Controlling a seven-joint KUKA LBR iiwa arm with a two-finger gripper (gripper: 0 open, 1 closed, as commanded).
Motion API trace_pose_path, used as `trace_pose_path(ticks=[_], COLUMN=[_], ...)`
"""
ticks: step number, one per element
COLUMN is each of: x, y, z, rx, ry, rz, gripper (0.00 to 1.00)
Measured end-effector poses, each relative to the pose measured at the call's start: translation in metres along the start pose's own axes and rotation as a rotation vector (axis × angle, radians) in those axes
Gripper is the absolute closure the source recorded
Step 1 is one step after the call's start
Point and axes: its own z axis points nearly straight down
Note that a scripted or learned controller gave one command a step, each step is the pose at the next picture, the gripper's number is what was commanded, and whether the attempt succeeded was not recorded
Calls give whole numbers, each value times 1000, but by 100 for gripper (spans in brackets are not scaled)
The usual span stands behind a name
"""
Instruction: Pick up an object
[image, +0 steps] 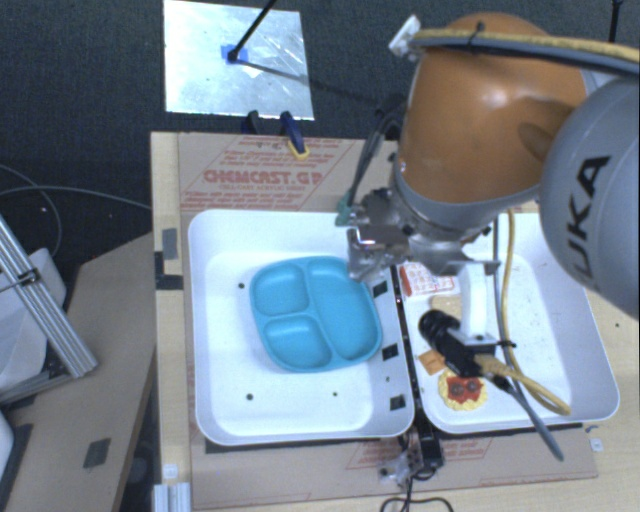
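A light blue divided plate (313, 313) lies flat in the left bin (225, 330), towards its right side. My gripper (370, 258) hangs under the big orange and grey wrist, above the divider between the bins and right at the plate's upper right corner. The wrist hides most of it. In the right bin (570, 340) lie a small red and yellow toy (463, 392), an orange piece (430, 362), a red and white card (420, 279) and a pale yellow piece (445, 301).
The arm covers the upper half of the right bin. A cardboard sheet (260, 170) lies under the bins, with a blue-handled tool (293, 133) at its far edge. A metal frame (40, 310) stands at the left.
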Motion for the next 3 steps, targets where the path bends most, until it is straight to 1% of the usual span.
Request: trace_pose_path(ticks=[1,2,3], x=[8,-82,1], y=[2,3,-1], z=[-112,-18,-27], rx=[-2,20,12], ry=[-1,-11,-4], rz=[4,17,-1], gripper=[100,100,100])
